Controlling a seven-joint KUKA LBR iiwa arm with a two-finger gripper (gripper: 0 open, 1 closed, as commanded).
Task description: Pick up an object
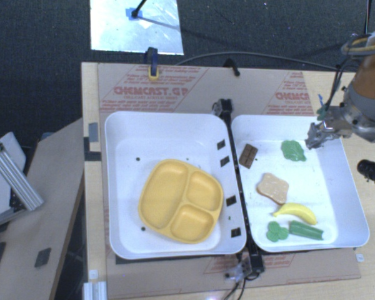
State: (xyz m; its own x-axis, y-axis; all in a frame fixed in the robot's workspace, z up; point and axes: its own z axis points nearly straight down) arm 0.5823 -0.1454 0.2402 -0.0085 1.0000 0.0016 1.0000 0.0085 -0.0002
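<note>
From my remote station, I see the pincer [315,136] poised over the right bin [347,167], though whether its tips are apart or together I cannot tell. Just beside it to the left lies the lettuce [293,150], my likeliest target: light, stiff plastic by the look, best nipped across its lumpy middle. Farther off lie the toast [273,187], banana [295,212], pepper [306,231], and the yellow tray [181,200].
</note>
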